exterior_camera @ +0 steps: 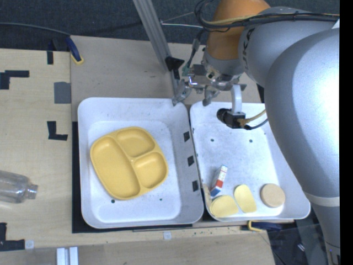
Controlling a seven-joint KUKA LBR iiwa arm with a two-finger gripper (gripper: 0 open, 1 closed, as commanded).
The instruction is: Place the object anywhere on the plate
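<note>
bottle (15,187): cut by left edge | tube (219,181): label too small to read

Pale wooden counter (118,73) bearing two white bins

The left bin (87,115) and right bin (287,200) sit touching side by side; a clear plastic bottle (15,186) lies at the near left edge, with black tape marks (54,130) farther left.

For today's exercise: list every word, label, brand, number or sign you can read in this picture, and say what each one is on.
No text reads clearly.
Small tube in the right bin: red, white and blue print, too small and blurred to read.
Yellow plate, clear bottle: no lettering visible.
</note>
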